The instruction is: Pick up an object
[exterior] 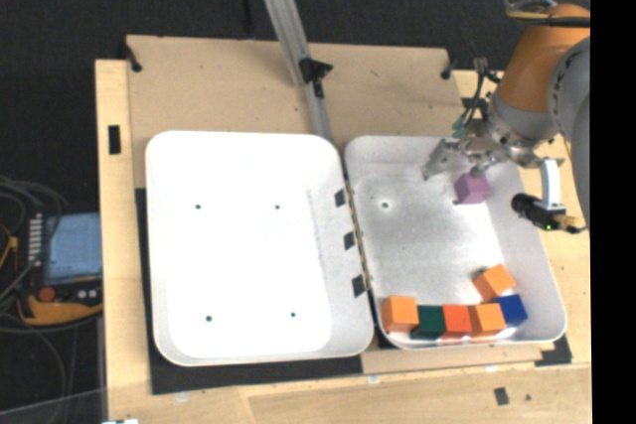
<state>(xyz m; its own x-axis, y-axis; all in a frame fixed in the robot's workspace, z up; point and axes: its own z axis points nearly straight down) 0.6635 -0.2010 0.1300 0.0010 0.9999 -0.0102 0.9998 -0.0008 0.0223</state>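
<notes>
From my seat I read the bench from the left: the left bin (248, 243) carries nothing I could pick, so all the work is in the right bin (437, 243).

Along its near edge I count five blocks in a tight row: an orange block (400, 312), a green block (430, 320), a red-orange block (457, 318), another orange one (487, 317) and a blue block (512, 309). A sixth, also orange (495, 280), sits tilted just behind the row's right end. That makes three orange, one red-orange, one green, one blue.

Further back, a single purple block (473, 186) hangs under the gripper (475, 169), which is over the far right part of that bin. It looks pinched by its top between the fingers, though I judge the bite to be shallow, since most of the block shows below them.

My worry is that shallow hold: a quick swing or a jolt could let the purple block twist out and fall back into the bin. If it lands among the row, the crowding there would make a fresh grasp harder, because the blocks touch and leave little room for fingers.
</notes>
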